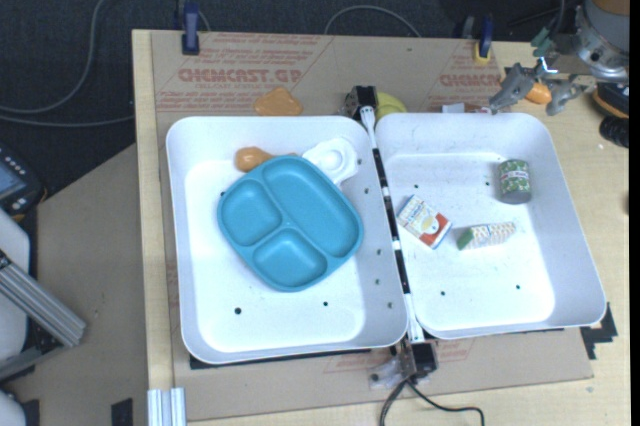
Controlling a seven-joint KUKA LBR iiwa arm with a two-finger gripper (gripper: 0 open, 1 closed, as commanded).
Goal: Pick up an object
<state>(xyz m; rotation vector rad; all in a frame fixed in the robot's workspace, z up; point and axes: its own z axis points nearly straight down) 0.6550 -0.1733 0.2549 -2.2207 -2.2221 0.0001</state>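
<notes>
My gripper hangs over the far rim of the right bin, its fingers spread apart and open. A small orange thing shows between them; I cannot tell if it rests on the bench or touches a finger. Inside the right bin lie a green-labelled can, a red and white packet and a slim speckled wrapper. The left bin holds a blue divided plate, a white cup and an orange lump.
On the bench behind the bins lie an orange piece and a yellow-green ball beside a black clip. Blue clamps hold the cardboard's far edge. The arm enters at the upper right.
</notes>
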